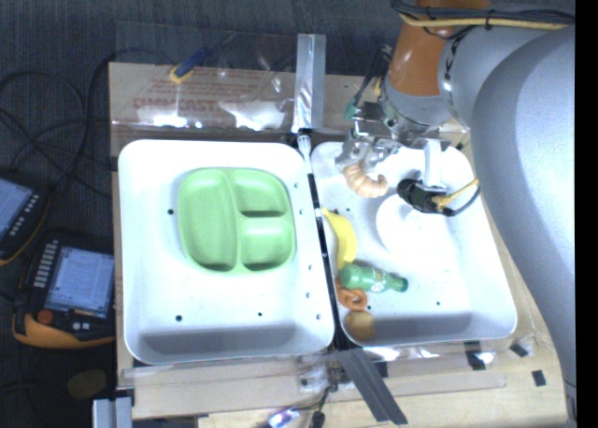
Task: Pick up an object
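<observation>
My gripper (363, 151) hangs over the back left part of the right bin (467, 309). Directly beneath it, touching or almost touching, is a tan curved pastry-like piece (366, 181). Whether the piece is gripped is hidden by the wrist. Along the right bin's left wall lie a yellow banana (344, 235), a green bottle (372, 278) on its side, a small orange ring-shaped piece (352, 299) and a brown ball (360, 325) at the front corner. A white round plate (400, 222) lies in the middle of that bin.
The left bin (149, 323) holds a green divided tray (236, 218). A clear plastic sheet (220, 90) lies behind the bins. The big grey arm (533, 136) covers the right bin's right side. Screens and cables lie on the floor at far left.
</observation>
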### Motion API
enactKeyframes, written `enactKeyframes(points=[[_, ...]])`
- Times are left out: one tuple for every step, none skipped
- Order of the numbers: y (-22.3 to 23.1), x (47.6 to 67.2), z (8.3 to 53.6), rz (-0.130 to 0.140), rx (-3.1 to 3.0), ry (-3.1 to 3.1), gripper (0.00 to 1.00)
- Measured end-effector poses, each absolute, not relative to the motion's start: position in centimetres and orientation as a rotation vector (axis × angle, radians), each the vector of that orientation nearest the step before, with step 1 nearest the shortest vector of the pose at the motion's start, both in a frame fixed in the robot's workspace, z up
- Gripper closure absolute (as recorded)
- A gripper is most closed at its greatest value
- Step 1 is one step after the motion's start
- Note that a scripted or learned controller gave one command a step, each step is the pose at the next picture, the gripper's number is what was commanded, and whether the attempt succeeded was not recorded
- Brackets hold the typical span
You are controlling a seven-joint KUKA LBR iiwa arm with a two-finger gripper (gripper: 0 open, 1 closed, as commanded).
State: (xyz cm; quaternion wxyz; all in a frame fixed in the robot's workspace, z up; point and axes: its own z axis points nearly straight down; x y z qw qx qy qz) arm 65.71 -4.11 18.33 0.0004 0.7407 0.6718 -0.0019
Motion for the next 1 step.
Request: enactKeyframes(points=[[-4.55,65.18,21.41,-0.005,1.897,2.502,1.00]])
